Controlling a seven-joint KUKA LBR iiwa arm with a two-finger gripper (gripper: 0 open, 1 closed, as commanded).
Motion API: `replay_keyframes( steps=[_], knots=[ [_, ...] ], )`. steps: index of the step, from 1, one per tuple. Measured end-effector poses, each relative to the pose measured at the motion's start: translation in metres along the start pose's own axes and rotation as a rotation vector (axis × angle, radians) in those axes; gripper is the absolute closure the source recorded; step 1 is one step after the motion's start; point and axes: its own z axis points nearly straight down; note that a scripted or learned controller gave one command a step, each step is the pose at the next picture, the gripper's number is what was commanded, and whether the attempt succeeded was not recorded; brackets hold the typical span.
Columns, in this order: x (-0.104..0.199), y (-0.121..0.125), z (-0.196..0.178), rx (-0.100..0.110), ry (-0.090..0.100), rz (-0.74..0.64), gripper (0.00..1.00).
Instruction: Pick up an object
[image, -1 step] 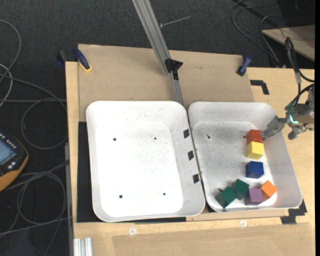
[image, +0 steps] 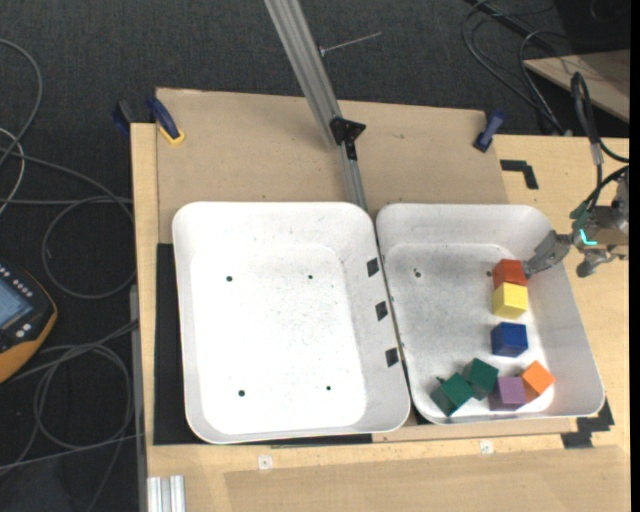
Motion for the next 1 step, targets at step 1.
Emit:
replay_keyframes(
  steps=[1],
  knots=[
    [0.0068, 0.0061, 0.0475, 0.005, 0.001, 0.0, 0.0]
  ],
)
